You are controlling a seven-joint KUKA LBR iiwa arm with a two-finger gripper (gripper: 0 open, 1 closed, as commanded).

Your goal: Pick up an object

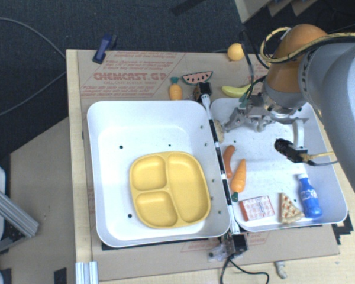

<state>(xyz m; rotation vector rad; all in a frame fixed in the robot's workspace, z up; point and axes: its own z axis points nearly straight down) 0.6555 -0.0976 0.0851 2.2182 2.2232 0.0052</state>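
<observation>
Camera view, gripper (252,118) in right bin, carrot (239,176) below it

Surface (136,76): tan board with red printed lettering, seen from above at a slant.
Bins: two shallow white bins side by side, left bin (106,135) and right bin (325,209).
Far edge: small carrot (176,91), watermelon slice (198,77), banana (236,90), orange ball (236,52).
Far left corner: blue object (103,49), possibly a clip.
</observation>
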